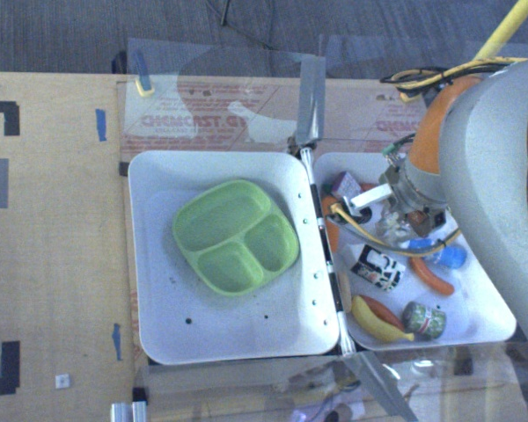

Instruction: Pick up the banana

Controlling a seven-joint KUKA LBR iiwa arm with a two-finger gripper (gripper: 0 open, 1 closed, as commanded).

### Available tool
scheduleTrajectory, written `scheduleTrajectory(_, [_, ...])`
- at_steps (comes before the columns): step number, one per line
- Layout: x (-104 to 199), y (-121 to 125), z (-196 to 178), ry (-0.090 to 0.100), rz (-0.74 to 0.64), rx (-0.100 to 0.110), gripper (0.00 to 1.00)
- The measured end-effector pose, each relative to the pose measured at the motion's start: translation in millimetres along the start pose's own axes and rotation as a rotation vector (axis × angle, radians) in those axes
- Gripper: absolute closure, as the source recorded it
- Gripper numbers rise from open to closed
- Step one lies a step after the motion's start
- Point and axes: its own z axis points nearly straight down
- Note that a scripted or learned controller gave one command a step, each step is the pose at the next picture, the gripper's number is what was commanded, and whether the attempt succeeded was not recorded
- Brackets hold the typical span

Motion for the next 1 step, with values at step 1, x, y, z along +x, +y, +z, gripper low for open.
scheduleTrajectory(1, [34.3,17.5,1.0,-0.002,0.160,0.000,1.00])
